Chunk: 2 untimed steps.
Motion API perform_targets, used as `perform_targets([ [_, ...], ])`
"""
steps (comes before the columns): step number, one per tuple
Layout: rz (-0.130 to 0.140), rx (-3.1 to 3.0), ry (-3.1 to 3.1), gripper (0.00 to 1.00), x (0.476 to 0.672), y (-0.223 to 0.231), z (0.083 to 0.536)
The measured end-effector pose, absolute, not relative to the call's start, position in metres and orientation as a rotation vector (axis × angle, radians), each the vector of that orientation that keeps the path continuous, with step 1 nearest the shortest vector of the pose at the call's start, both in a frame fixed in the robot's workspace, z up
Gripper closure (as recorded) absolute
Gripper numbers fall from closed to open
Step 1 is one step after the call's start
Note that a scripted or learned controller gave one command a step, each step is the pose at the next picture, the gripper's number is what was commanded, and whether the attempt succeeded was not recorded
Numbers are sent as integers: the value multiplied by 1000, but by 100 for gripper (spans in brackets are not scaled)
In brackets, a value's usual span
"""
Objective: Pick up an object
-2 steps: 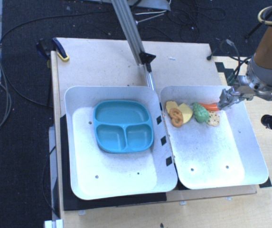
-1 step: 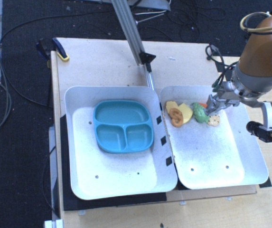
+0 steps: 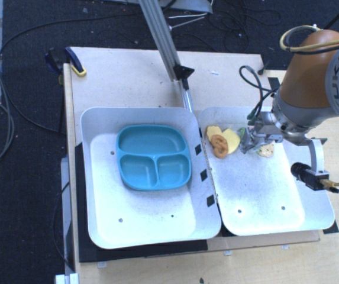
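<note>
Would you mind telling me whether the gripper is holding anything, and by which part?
It cannot be told: the gripper is down in the right bin beside the yellow food piece.

- Two white bins side by side on the table.
- Left bin carries a blue divided tray, lying flat near its middle.
- Right bin: a yellow piece and an orange ring-shaped piece touching at the far left corner.
- The hand sits low, just right of them, beside a small pale item.
- Grey-and-orange arm reaches in from the right.
</note>
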State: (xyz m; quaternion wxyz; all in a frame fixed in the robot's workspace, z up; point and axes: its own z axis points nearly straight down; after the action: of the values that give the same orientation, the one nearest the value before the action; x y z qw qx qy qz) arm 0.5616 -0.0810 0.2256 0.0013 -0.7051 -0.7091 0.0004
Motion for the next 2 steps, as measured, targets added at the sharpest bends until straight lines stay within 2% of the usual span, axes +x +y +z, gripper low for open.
perform_targets([
  [1,1,-2211,-2227,100,551,-25,218],
  [2,2,-2210,-2227,100,529,30,212],
])
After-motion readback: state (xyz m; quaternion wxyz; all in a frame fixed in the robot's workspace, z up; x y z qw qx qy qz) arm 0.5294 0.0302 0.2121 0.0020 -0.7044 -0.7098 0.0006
